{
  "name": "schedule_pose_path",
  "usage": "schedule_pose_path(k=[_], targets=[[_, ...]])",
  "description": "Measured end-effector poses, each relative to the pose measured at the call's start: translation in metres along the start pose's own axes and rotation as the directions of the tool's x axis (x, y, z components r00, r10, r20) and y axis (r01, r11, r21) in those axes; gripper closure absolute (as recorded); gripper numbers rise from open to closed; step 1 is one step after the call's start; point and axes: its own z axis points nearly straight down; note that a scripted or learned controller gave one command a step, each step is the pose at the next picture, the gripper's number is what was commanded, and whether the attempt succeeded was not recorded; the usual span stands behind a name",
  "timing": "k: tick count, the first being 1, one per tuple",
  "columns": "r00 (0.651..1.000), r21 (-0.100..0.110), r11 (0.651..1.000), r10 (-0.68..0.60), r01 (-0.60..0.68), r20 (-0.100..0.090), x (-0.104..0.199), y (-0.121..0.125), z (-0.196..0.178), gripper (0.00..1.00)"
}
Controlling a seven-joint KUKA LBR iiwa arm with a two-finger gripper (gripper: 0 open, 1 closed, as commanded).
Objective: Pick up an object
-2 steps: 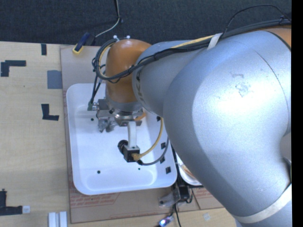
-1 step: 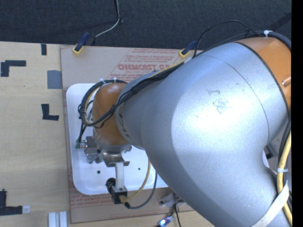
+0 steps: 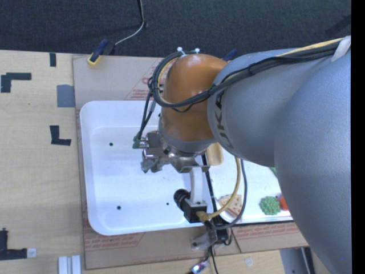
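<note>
My gripper (image 3: 150, 160) hangs under the orange wrist band, low over the middle of the left white bin (image 3: 91, 153). The wrist hides much of it from above. I see nothing under it on the bin floor. In the right bin (image 3: 256, 218) lie a green bumpy object (image 3: 269, 205), a small orange-red piece (image 3: 280, 200) beside it, and a pale round object with a yellow edge (image 3: 230, 205). A tan block (image 3: 215, 153) peeks out beside the wrist.
The grey arm (image 3: 296, 130) covers most of the right bin. A black cylinder with cables (image 3: 188, 204) hangs at the bins' shared wall. The bins rest on a cardboard sheet (image 3: 114, 79) on the wooden bench.
</note>
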Motion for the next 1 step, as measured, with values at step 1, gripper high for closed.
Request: schedule_pose_path(k=[1], targets=[[1.000,0.003,1.000,0.001,-0.001,0.004,-0.0596,0.0679,-0.0570,1.00]])
